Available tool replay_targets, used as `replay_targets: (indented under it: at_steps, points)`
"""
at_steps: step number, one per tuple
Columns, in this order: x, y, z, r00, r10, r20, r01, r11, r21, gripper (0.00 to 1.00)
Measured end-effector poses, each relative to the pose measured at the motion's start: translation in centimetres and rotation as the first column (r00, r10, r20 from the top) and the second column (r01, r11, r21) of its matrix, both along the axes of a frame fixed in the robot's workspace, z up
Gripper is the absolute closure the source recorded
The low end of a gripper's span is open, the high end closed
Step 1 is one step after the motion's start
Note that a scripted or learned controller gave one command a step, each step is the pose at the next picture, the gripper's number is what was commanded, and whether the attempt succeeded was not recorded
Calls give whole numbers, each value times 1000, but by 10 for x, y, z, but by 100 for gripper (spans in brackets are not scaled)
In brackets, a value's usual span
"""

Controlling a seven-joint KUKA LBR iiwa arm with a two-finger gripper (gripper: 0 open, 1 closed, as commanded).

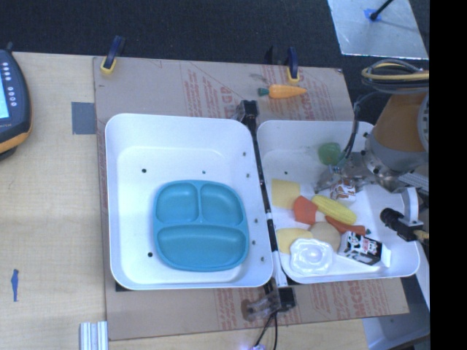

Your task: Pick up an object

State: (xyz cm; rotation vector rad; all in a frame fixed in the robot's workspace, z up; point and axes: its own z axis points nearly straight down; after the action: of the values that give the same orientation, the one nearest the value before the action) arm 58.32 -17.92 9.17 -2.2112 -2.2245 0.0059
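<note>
The arm enters from 3 o'clock, its orange band above the right bin. The hand is down inside that bin near its centre; whether it is released or clenched cannot be told, as the fingertips are lost among clutter.

A small brown-and-white object lies directly under the hand, touching or just beside it; contact cannot be confirmed. A green ball sits at 11 o'clock of the hand, near it. A yellow corn cob lies at 6 o'clock of the hand, with a red-orange piece touching its 9 o'clock end. A pale yellow block lies at 8 o'clock of the hand, against the bin's left side. Further toward 6 o'clock: a white round lid and a black-and-white carton.

The left bin holds a blue divided plate, well apart from the hand.

Both bins rest on a cardboard sheet on a wooden worktop. An orange carrot toy lies on the cardboard at 12 o'clock of the right bin. A handheld controller sits at the worktop's 9 o'clock edge. Dark floor lies beyond.
</note>
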Motion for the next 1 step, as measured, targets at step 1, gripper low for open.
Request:
replay_targets:
  at_steps: [1]
  points:
    - [2,-3,12,1000,0,4,0,1000,-4,100]
